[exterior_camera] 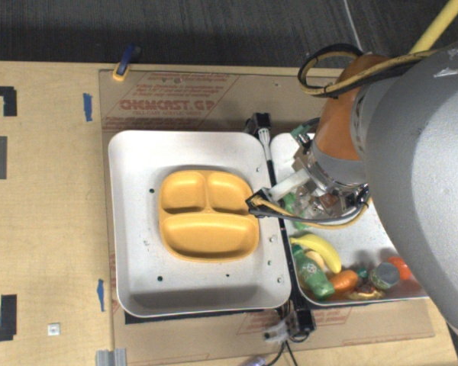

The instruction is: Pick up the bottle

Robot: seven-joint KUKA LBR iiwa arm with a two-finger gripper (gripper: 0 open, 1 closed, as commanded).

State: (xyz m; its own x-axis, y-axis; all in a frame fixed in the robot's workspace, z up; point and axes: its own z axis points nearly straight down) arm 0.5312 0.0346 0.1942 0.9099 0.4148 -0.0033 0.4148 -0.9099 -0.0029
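A green bottle-shaped item (314, 278) lies on its side in the near left corner of the right bin (343, 300), just in front of a banana. My gripper (309, 197) hangs low over the left half of that bin, behind the banana and well apart from the green item. Wrist hardware and cables hide its tips. A small green piece (291, 202) shows at the gripper's left side; I cannot tell what it is or whether it is held. The grey arm with its orange band (337, 128) covers the bin's far and right parts.
The left bin (130, 204) holds a yellow divided plate (208, 213). In the right bin lie a yellow banana (321, 250), an orange piece (344, 281), a round brownish item (384, 274) and a red-orange item (398, 264). A black-and-yellow cable (263, 203) crosses the wall between the bins.
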